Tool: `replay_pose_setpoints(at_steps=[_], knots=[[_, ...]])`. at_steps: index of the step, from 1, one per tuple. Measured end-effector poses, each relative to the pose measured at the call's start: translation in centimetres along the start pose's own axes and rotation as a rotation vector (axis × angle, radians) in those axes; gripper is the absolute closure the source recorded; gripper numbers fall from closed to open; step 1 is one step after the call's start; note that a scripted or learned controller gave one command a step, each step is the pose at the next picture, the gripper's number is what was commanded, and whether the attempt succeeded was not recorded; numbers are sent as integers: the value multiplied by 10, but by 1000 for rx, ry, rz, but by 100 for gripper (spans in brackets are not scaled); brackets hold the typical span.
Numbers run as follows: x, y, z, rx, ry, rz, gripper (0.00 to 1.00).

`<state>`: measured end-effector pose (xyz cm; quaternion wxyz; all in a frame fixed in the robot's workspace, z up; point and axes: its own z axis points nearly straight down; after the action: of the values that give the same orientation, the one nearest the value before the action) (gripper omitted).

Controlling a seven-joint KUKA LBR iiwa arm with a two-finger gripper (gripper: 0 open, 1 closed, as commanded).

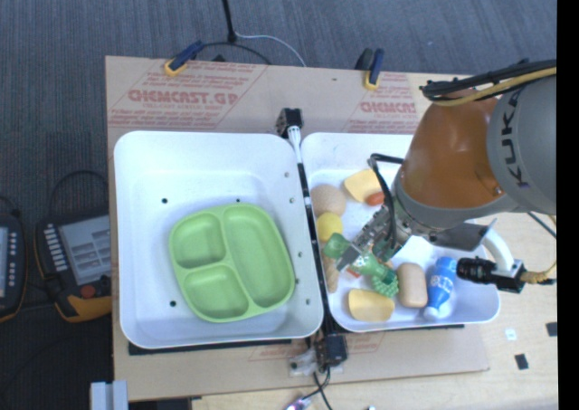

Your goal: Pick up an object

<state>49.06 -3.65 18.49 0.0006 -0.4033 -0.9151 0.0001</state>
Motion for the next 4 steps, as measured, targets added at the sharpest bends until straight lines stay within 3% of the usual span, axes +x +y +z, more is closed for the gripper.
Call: replay_pose_setpoints(at_steps=[1,2,3,4], knots=[[36,24,-10,-1,-1,-74,100],[3,5,1,0,-1,-47,100],[57,43,1,0,0,-15,100],[45,32,-40,-1,-2,-76,100]])
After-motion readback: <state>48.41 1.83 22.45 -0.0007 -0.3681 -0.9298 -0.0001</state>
